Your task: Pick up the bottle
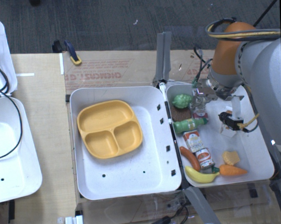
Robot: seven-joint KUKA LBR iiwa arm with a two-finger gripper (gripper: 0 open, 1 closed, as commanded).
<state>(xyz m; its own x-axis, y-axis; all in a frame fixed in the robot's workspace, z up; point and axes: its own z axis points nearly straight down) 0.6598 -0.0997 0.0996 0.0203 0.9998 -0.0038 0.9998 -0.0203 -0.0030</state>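
While the gripper (199,103) hangs low over the back of the right bin (253,146), its fingers are lost in a blur of metal and cable, so I cannot tell whether they are spread or pressed together, and nothing can be seen pinched between them. Just in front of the gripper, and seemingly just under its tip, lies the bottle (190,124), green with a white cap, on its side on the bin floor near the wall shared with the left bin; I judge it not yet lifted, so the grasp and the raise are both left to do. Behind the bottle sits a green leafy vegetable (182,101), touching or nearly touching a dark brown patch beside the bottle. In front of the bottle come a small carton (193,140), a can (204,158), a red pepper (189,158), a banana (201,176) and a carrot (232,170), with a pale yellow chunk (231,157) near the carrot. Well apart from the bottle, a yellow divided plate (109,128) rests in the left bin (134,179).
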